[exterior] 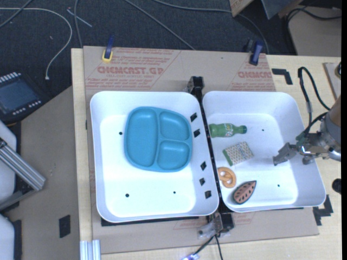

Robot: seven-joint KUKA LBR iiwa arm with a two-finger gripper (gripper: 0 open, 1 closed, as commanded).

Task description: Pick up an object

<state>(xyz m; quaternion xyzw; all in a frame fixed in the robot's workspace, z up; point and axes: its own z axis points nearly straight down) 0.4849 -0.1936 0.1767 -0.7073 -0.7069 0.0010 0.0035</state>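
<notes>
Your left bin [108, 194] has just the blue divided plate [158, 138] lying flat in it. The right bin [282, 104] has the small stuff, all toward its left side: green bottle [227, 129] on its side, checkered pad [238, 152] below it, brown leaf-shaped piece [244, 192], then the pretzel [226, 176]. The pincer [283, 156] hangs at the right edge, fingers apart, gripping nothing.
</notes>
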